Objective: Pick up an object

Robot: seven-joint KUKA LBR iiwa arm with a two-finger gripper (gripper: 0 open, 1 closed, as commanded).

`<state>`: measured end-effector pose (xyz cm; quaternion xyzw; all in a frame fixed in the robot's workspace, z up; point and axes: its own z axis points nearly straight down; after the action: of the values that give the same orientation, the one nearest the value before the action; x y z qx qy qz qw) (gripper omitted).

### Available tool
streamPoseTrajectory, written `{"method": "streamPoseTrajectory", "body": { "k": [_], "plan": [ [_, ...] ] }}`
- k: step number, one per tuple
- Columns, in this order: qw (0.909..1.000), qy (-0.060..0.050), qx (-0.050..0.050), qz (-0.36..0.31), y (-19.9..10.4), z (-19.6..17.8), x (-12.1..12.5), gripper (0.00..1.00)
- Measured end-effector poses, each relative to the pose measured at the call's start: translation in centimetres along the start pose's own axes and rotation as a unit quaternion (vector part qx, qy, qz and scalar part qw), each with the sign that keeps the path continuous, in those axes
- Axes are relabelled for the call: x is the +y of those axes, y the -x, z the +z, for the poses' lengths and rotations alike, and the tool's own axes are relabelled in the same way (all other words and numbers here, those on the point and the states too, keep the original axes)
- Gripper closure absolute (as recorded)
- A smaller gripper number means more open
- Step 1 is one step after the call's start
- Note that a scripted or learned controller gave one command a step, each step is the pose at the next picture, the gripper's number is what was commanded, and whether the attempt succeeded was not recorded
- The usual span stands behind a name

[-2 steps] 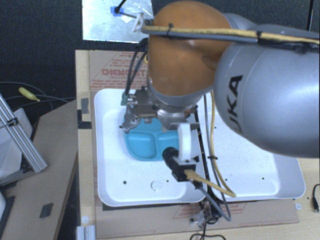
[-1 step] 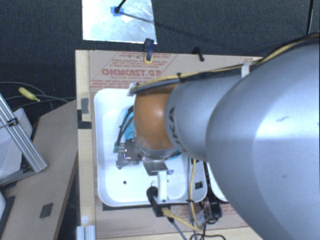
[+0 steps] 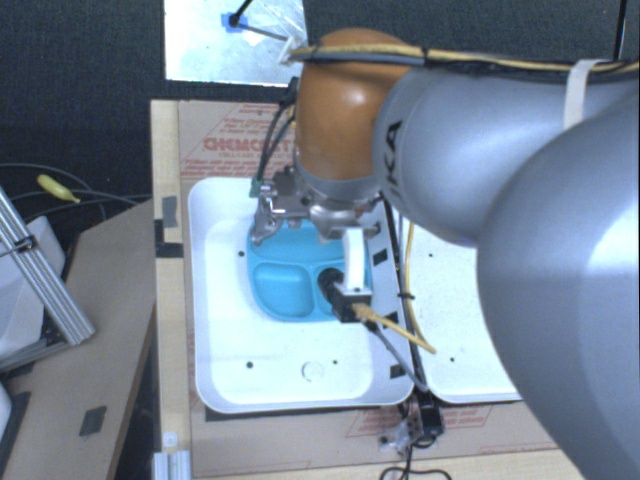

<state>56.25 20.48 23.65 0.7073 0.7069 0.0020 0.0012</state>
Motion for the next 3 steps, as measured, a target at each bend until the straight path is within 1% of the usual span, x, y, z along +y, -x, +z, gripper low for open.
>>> {"method": "streamPoseTrajectory", "body": {
  "k": [1, 2, 3],
  "plan": [
    [1.0000, -0.003, 0.000, -0.002, 2.2, -9.0, -7.8, 0.00],
    [1.0000, 0.000, 0.001, -0.003, -0.4, -13.7, -7.5, 0.00],
    [1.0000, -0.001, 0.000, -0.002, -1.7, -16.6, -7.5, 0.00]
  ]
}}
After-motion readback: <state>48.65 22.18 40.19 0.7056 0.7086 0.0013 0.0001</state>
